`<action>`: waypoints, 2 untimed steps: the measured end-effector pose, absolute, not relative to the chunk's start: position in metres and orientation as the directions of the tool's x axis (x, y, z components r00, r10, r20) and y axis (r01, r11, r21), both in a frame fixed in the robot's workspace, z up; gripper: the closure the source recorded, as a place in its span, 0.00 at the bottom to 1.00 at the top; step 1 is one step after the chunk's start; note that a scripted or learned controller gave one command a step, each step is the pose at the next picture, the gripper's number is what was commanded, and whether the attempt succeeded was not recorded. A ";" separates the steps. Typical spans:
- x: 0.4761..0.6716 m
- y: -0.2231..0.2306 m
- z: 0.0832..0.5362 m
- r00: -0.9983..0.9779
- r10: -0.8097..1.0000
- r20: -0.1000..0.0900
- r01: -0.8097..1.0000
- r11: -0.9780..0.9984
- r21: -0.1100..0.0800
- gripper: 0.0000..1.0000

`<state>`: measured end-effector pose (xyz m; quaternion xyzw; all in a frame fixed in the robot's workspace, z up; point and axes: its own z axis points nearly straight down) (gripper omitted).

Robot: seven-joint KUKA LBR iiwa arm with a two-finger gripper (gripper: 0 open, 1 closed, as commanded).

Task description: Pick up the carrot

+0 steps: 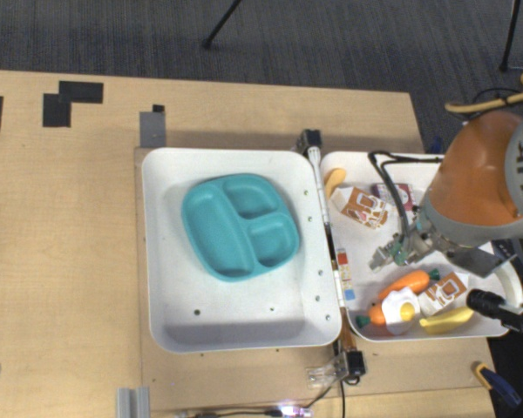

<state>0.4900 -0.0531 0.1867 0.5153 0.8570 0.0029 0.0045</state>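
1. Your carrot (407, 281) lies in the right bin (359, 259), near its front edge, slanted, with its lower end against a fried-egg toy (400, 303).
2. The gripper (399, 252) hangs just behind the carrot, under the arm's orange band. You cannot tell from this view how far it is open, and nothing shows between its parts, so treat the carrot as not held.
3. Crowding is your main risk: a yellow banana (446, 320) and a small carton (444, 291) sit just beside the carrot on its right, so a descent slightly off could close on one of those instead.
4. The carrot is round and slanted; if the gripper closes along it rather than across it, it will likely squirt out.
5. The front wall is close. A low approach there could strike the rim or shove the pile against it.
6. The left bin (166, 320) holds a teal tray (241, 225), well apart, no threat.
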 end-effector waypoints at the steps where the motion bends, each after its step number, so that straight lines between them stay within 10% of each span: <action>1: 0.489 -0.054 0.186 -0.468 0.884 -0.004 0.884 0.468 0.007 0.00; 2: 0.489 -0.112 0.150 -0.721 0.693 -0.005 0.693 0.721 0.003 0.00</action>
